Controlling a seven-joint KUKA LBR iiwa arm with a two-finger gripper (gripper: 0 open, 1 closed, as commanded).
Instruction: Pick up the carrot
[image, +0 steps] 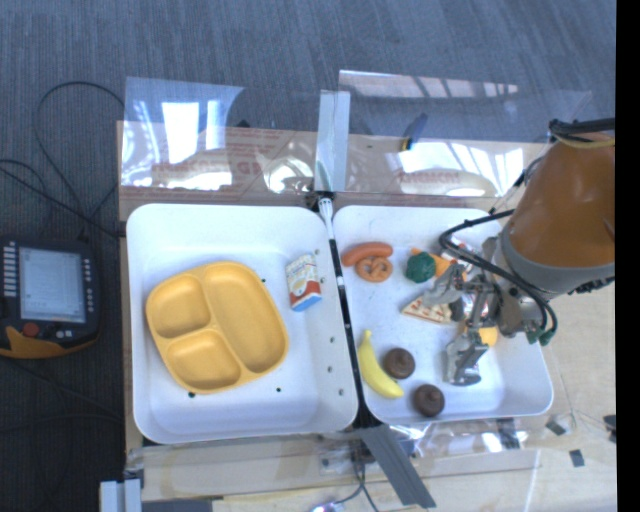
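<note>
**Ana:** Carrot (366, 252) first: where does it lie?

**Ben:** I take it to be the long orange piece at the far left corner of the right bin (520, 395), close to the dividing wall. It touches a small pretzel (376, 269), and the broccoli (421, 266) sits near it.

**Ana:** And the gripper (463, 367)?

**Ben:** It hangs low over the near right part of that same bin, beside the pizza slice (427, 310) and well apart from the carrot. Whether it is released or clenched I cannot tell; the metal parts blur together. I see nothing gripped in it.

**Ana:** So which step is this?

**Ben:** The approach, I judge; the carrot lies untouched. Next the arm (565, 215) needs to rise, cross the bin past the broccoli, line up across the carrot's narrow width, and come down clear of the pretzel and the wall.
</note>
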